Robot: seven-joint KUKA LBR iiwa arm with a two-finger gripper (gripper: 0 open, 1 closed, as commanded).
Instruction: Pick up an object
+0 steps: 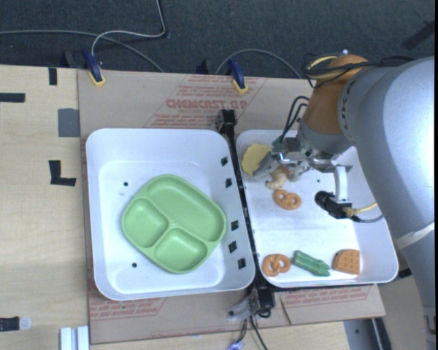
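My gripper point(279, 166) reaches down into the right bin point(365, 228) near its back left part. Under and beside it lie a pale yellow wedge point(253, 156) and a small tan lump point(275, 181). A pretzel point(286, 199) lies just in front of the gripper. At the bin's front edge rest a second pretzel point(275, 264), a green pickle-like piece point(310, 263) and an orange cracker point(346, 261). The wrist blocks the fingertips from view.
The left bin point(109, 155) holds a green divided plate point(174, 223). A black divider strip point(236, 195) runs between the bins. A black cable end point(332, 204) hangs over the right bin. The grey arm point(398, 144) covers the bench's right side.
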